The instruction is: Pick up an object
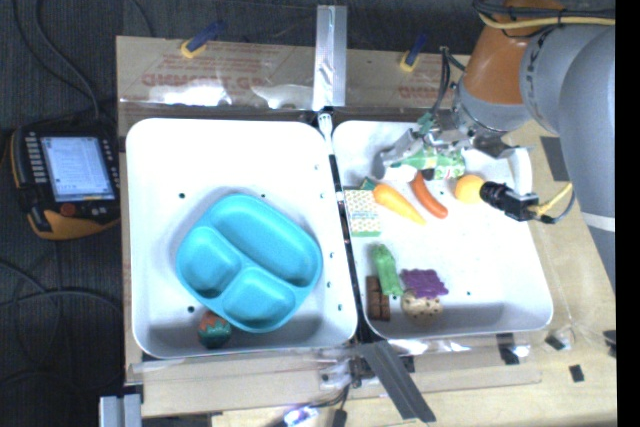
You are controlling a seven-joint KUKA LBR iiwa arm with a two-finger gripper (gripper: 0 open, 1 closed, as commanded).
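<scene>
Hovering low over the right bin's [520, 300] far end, the pincer [437, 147] sits above crowded carrots [415, 200]; I cannot tell its spread, and closing there could jam between neighbours or nudge them aside

Blue tray [250, 260], orange carrot [398, 202], purple grapes [424, 283].

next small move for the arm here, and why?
Probably a short descent. The gripper sits at the far side of the right bin, just above the two carrots, with nothing visibly between its fingers. Lowering straight down onto the nearest carrot looks like the shortest route to a grasp.
</scene>
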